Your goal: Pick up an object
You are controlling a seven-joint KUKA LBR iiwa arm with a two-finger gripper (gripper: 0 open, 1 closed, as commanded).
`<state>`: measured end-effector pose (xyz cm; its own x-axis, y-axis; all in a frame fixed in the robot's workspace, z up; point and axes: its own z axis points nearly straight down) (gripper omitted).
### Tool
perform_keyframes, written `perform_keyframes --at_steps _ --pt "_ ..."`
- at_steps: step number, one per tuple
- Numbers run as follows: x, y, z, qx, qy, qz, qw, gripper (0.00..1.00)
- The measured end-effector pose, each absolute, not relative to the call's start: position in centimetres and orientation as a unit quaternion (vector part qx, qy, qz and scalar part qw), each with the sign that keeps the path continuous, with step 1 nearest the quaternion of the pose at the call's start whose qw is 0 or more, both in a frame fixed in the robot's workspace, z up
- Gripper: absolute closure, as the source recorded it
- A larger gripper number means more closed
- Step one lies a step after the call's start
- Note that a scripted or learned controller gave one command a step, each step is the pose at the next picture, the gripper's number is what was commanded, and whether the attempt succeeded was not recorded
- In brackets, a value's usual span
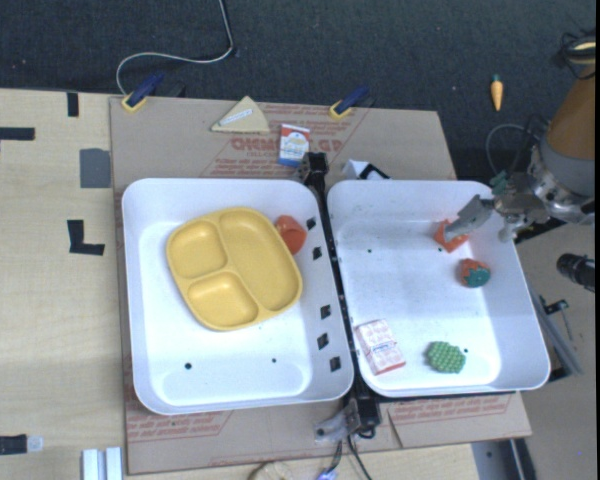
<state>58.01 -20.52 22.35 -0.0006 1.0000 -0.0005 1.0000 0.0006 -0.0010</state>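
Two white bins are shown; the pincer (470,218) is poised over an orange block (450,235) in the right bin (420,193), its grip indiscernible. A descent is needed next.

A brown cardboard sheet (400,143) covers the bench and bears two white bins side by side, the left bin (150,298) and right bin (420,203), with a small carton (294,145) and a paper wedge (242,116) behind them.
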Motion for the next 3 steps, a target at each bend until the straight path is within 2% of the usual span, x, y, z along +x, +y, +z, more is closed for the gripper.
perform_keyframes --at_steps 1,2,3 --pt "63.5 -22.4 10.2 -0.706 -0.708 -0.0036 -0.01 0.0" --pt "59.3 -22.4 8.7 -0.707 -0.707 -0.0003 -0.003 0.0" --pt "65.2 -16.0 8.6 -0.706 -0.708 -0.0018 -0.002 0.0"
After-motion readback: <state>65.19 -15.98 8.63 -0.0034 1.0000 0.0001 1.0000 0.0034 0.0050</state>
